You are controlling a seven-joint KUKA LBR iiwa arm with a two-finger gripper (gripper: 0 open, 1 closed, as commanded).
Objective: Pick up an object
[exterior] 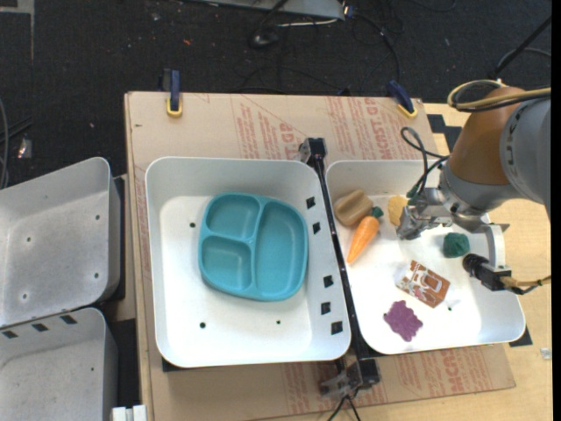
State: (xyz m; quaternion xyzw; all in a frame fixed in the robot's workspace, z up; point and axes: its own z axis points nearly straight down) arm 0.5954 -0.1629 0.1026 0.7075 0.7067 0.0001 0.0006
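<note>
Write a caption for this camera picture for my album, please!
Robot pincer reaching over the right bin beside a toy carrot; blue plate waits left.

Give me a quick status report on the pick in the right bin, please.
Gripper low in right bin, grasp unclear. Yellow piece and carrot right beside it. Nothing visibly lifted.

Even bright overhead light, soft shadows, sharp focus.

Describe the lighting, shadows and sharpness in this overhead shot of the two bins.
Camera view: even, soft light, no harsh glare on the white plastic bins; the teal divided plastic plate and orange toy carrot cast faint shadows; the objects look fairly sharp; the floor beyond the bench is dark; the metal hand is too small to read.
</note>
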